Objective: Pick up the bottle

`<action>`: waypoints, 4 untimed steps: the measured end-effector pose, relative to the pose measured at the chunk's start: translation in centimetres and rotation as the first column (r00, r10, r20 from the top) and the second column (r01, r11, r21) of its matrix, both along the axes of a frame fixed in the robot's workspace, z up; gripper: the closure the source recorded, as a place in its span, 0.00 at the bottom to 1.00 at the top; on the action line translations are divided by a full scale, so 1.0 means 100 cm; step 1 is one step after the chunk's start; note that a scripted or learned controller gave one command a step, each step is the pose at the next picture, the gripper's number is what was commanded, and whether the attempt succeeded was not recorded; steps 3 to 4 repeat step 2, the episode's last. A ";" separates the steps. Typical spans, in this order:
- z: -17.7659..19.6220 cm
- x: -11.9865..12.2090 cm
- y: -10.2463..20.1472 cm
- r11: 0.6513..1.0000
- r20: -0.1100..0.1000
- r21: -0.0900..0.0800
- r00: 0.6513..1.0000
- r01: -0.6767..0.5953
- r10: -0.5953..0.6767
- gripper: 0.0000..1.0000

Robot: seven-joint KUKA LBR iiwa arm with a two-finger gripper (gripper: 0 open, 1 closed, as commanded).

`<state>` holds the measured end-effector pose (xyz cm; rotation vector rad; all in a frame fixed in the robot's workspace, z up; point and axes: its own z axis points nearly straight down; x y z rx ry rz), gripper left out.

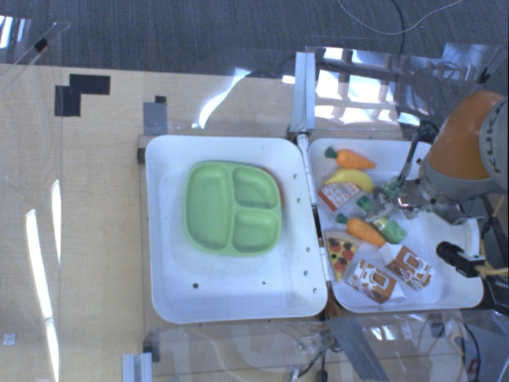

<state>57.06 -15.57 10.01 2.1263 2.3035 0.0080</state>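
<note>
We look down on two white bins. The left bin (163, 237) holds a green divided plate (233, 208). The right bin (457, 293) is crowded with toy food, and our arm (465, 146) reaches into it from the right, its orange band high over the bin's right side.

The gripper (395, 195) hangs low over the middle of the right bin. Its dark fingers merge with the clutter beneath them, so we cannot tell whether they are apart or together, and we see nothing we could call held.

The bottle (384, 221), as best we judge, is the small green piece lying just under and a little nearer than the gripper. It lies on its side, with its long axis running from far-left to near-right and a paler end toward the right. We cannot make out a cap with any certainty.

A carrot (366, 231) lies just beside the bottle on its left, roughly parallel and seemingly touching it. A second carrot (353, 159) and a banana (350, 180) sit farther back. A red packet (336, 196) lies to the left, and a pizza slice (343, 251) and two brown cartons (372, 281) lie nearer us.

The coming move turns on that short offset. We judge that the jaws need to shift slightly toward us and close across the bottle's narrow width, at right angles to its long axis. The neighbouring carrot leaves little room for the left finger.
</note>
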 end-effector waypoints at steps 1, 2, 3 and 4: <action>0.011 0.002 0.001 1.000 0.005 0.001 1.000 -0.001 0.001 1.00; 0.157 0.017 0.052 1.000 0.000 0.000 1.000 0.008 -0.008 1.00; 0.157 0.017 0.052 1.000 0.000 0.000 1.000 0.008 -0.008 1.00; 0.157 0.017 0.052 1.000 0.000 0.000 1.000 0.008 -0.008 1.00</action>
